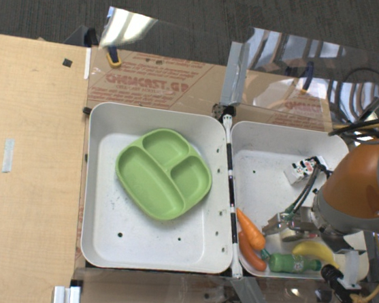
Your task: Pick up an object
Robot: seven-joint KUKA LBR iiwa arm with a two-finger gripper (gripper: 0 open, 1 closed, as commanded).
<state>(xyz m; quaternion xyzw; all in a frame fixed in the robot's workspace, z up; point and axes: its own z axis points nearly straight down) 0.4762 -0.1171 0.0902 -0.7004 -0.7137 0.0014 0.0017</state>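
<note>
Fingers [275,226] parted beside carrot [251,233] — tip pointing up-left.

My left bin [95,191] holds a green divided plate [164,173], lying flat near its middle; behind both bins I see printed cardboard [150,81]; the wooden bench [25,148] spreads left, bearing a small pale strip [8,156].

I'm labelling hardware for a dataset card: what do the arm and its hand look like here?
The arm is a rounded grey body with a broad orange band above the wrist. Its hand is a small metallic grey piece, with thin dark cables running along it. Black cables also loop behind the arm near the bin's right side.
</note>
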